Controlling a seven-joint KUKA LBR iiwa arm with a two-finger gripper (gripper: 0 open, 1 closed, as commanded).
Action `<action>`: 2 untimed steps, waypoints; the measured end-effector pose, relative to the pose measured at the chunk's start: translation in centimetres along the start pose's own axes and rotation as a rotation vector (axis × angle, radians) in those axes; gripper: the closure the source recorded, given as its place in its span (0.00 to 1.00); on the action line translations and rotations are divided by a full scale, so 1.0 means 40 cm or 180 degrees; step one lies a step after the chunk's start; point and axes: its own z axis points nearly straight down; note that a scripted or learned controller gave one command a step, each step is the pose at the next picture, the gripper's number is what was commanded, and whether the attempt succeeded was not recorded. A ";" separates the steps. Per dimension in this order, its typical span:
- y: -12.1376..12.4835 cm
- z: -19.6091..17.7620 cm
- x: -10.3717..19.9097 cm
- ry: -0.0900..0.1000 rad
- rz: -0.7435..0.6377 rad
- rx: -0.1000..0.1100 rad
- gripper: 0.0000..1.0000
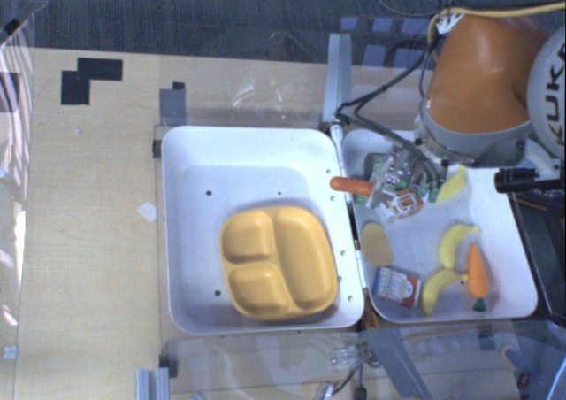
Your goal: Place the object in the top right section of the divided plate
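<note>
Though just beside the fingers (389, 184), carrot (351, 184) ungrasped.

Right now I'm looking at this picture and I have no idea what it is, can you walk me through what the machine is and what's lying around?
This is one photo from a camera fixed above a workbench, looking down at a slant. The big grey and orange shape at the upper right is a robot arm reaching in over the bench. Its pincer hangs low over the right white bin; I cannot tell whether it grips anything. That bin holds toy food: two bananas, two carrots, a tan flat piece and a small carton. One carrot lies across the bin's left edge. The left white bin holds a yellow divided plate with three sections, nothing in them.
</note>
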 end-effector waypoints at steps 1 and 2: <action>-0.012 -0.304 0.134 -0.0008 0.0349 -0.0003 1.00; 0.150 -0.250 0.228 0.0001 0.0405 -0.0002 1.00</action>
